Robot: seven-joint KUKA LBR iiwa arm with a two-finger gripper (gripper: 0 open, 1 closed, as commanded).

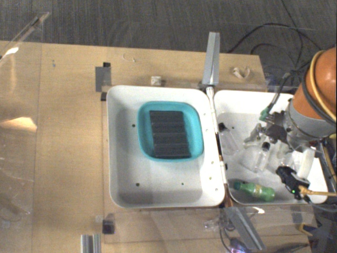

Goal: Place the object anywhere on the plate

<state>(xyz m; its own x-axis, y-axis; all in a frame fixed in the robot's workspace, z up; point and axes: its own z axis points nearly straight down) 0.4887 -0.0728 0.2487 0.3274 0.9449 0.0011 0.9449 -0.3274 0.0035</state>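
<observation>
A teal square plate (pixel 196 133) with a dark ridged centre lies in the left bin (pixel 124 157), toward its upper middle. A green bottle-shaped object (pixel 256 190) lies on its side near the front edge of the right bin (pixel 237 115). My gripper (pixel 261 154) hangs low over the middle of the right bin, a little above and behind the green object and apart from it. I see nothing held in it. The grey and orange arm (pixel 316 99) comes in from the right and hides the bin's right part.
A small dark item (pixel 221 126) sits near the right bin's left wall. A grey post (pixel 212 57) stands behind the divider between the bins. Cables run behind the right bin. Bare wooden bench (pixel 52 141) stretches to the left.
</observation>
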